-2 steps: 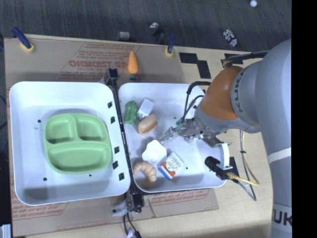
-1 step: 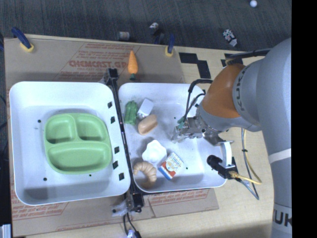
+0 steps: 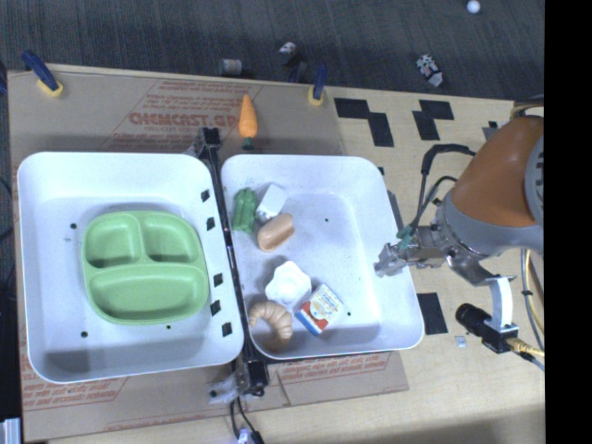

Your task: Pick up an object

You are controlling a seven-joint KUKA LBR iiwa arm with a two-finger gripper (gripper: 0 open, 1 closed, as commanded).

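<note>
While arm [image 3: 495, 188] bends low, tool [image 3: 393, 259] over right bin's rim [image 3: 393, 248]

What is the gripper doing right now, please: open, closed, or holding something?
Gripper: over the right edge of the right bin; whether it is open or closed cannot be told, and nothing is seen in it.

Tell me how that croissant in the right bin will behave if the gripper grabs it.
The croissant looks like a toy food piece, so probably light and fairly stiff. Its curved, ridged shape may slip between fingers. It lies against the bin wall, beside a small carton, so a push would likely jam rather than roll it.
</note>
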